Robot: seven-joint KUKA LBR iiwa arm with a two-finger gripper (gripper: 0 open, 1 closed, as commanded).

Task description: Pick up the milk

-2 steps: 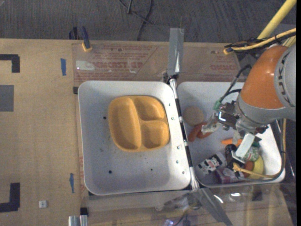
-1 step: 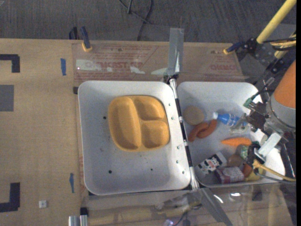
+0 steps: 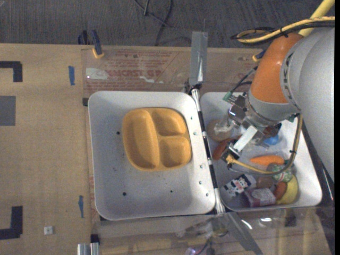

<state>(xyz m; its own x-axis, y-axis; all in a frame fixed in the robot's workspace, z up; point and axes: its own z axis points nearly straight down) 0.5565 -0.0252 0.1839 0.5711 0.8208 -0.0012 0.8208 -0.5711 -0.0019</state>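
Milk carton [image 3: 239, 185], cow-print, label unreadable

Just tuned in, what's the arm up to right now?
The arm has reached into the right bin, its gripper low among the clutter there. The milk, a small black-and-white carton, lies near the bin's front edge, apart from the gripper and not lifted. A carrot, a banana and a pinkish box sit close by. The left bin holds a yellow divided tray.

Tan bench top [image 3: 42, 158] with blue tape marks [image 3: 71, 75], dark carpet [image 3: 64, 7] beyond.
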